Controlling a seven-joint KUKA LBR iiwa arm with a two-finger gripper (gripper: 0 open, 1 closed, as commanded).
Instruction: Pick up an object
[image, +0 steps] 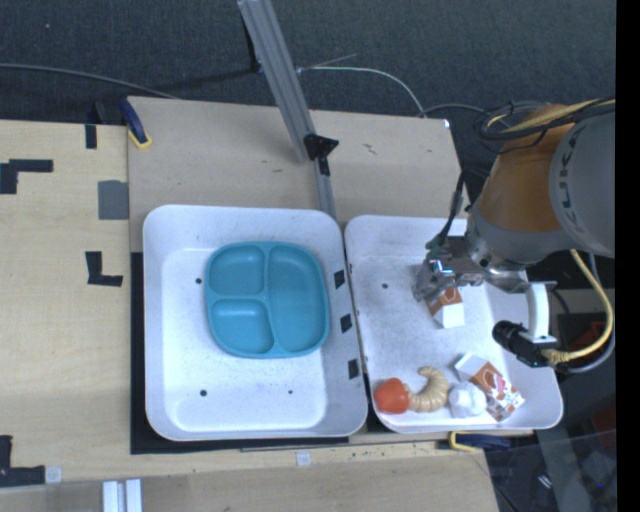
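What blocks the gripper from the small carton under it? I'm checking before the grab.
Nothing visible does. The gripper sits right at the small carton in the right bin; the croissant and tomato lie apart, nearer the front wall.

My gripper (436, 283) is down inside the right bin (385, 330), just above a small white and brown carton (449, 307) that it touches or nearly touches; whether I have it between my fingers I cannot tell. Along the near wall of this bin lie a red tomato-like piece (392, 396), a tan croissant (432, 389) beside it, a small white lump (463, 401) and an orange and white packet (493, 388). The left bin (175, 400) holds a teal divided plate (268, 299) lying flat, three compartments facing up.
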